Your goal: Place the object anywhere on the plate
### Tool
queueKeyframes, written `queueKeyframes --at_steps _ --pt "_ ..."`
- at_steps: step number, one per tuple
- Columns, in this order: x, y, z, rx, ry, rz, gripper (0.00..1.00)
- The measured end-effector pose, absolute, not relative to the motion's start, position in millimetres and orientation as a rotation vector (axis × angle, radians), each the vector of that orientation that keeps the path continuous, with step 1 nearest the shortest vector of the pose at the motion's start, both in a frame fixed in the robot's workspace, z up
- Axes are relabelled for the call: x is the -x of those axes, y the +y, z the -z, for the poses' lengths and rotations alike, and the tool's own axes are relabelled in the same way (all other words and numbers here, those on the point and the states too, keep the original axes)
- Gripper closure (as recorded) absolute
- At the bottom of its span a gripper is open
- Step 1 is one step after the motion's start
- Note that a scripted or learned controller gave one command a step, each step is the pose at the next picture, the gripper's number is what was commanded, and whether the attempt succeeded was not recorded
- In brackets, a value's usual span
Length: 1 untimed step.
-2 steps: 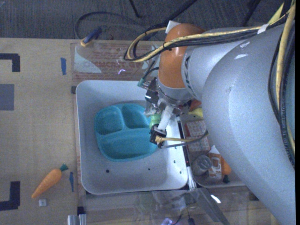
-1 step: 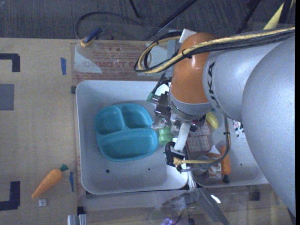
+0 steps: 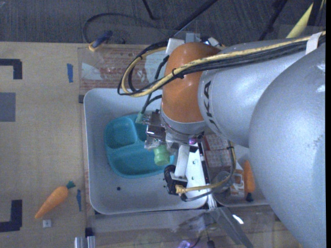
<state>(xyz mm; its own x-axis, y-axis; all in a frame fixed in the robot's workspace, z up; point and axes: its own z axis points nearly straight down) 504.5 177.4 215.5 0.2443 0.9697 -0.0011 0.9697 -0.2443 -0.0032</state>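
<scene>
Gripper (image 3: 155, 140) is hanging over the arm-side edge of the blue plate (image 3: 124, 138), and the pale green object (image 3: 161, 156) is sitting right at its tip, over that same edge of the plate. The wrist is blocking the view, so I can't tell if it's gripping or released. Judging this as the placing step: next move is calling for a release further in over the plate, off the rim.

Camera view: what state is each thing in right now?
Blue plate: flat in the white bin, visible compartments bare.
Green object: at the plate's right edge beneath the claw; held or resting, cannot tell.
Toy carrot: lying on the bench, outside the bin.
Claw: low over the plate's right edge.
</scene>
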Motion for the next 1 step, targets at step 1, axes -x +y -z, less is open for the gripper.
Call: queueKeyframes --at_steps 1 --pt "-504.6 177.1 -215.6 2.477 -1.930 -0.004 0.00"
